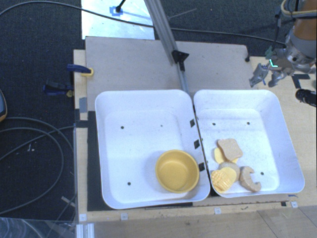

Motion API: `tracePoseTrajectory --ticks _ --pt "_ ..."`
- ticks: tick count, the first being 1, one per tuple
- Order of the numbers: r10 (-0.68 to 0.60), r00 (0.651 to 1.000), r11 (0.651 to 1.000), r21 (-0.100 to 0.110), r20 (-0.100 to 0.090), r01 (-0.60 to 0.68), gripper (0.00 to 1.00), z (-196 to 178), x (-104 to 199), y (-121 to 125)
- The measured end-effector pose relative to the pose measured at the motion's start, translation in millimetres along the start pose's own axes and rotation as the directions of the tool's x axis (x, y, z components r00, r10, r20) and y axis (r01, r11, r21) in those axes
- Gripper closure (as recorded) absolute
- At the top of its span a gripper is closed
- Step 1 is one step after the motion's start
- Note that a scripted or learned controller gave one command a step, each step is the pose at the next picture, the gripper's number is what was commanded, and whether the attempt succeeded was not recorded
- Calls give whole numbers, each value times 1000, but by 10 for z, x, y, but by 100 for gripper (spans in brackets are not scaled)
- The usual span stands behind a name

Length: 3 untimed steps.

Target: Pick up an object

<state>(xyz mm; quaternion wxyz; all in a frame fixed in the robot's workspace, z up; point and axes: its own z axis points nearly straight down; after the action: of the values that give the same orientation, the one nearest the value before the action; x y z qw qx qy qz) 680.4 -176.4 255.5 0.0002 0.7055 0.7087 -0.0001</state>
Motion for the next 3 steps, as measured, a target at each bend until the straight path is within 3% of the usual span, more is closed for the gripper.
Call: tracePoseTrajectory --ticks 1,3 --pt "0 1000 1000 -3 1 0 0 -15 0 5" --pt "0 1000 1000 2 0 0 0 1024 37 -115"
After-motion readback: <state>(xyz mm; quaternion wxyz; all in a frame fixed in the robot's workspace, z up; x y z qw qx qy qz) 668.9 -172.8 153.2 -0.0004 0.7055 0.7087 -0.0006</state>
